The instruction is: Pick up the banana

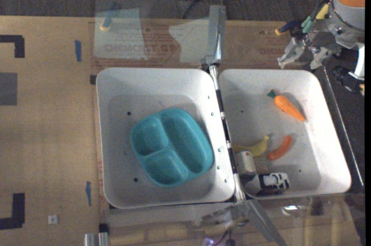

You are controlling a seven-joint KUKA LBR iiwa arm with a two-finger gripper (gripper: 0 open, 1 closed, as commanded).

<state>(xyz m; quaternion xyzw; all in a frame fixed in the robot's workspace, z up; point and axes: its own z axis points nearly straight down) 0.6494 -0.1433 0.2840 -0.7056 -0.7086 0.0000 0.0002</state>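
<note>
step: I'd call this the approach, nothing grabbed yet, I've got the arm parked up at the far right corner

end effector (302,53): hanging over the tabletop (46,123) just past the back rim of the right bin (333,123), nothing between the fingers; they look a bit spread to me but it's small and blurry from up here, so I honestly can't tell if they're apart or together

banana (259,147): in the right bin, down near the left wall, lying roughly flat with its tip angled up to the right

neighbours: small whitish can-like thing (246,163) touching or just below the banana, orange chili-looking piece (280,148) just to its right, black and white item (272,181) further toward the near rim, carrot (288,107) well apart near the back

left bin (116,94): just the teal divided plate (170,147), not my problem

next move: my guess is I need to bring the end effector across and forward over the banana, line the fingers across its short width, then come down

watch out: tight spot, bin wall on one side and clutter on the others, easy to nudge or pinch the wrong thing
</note>
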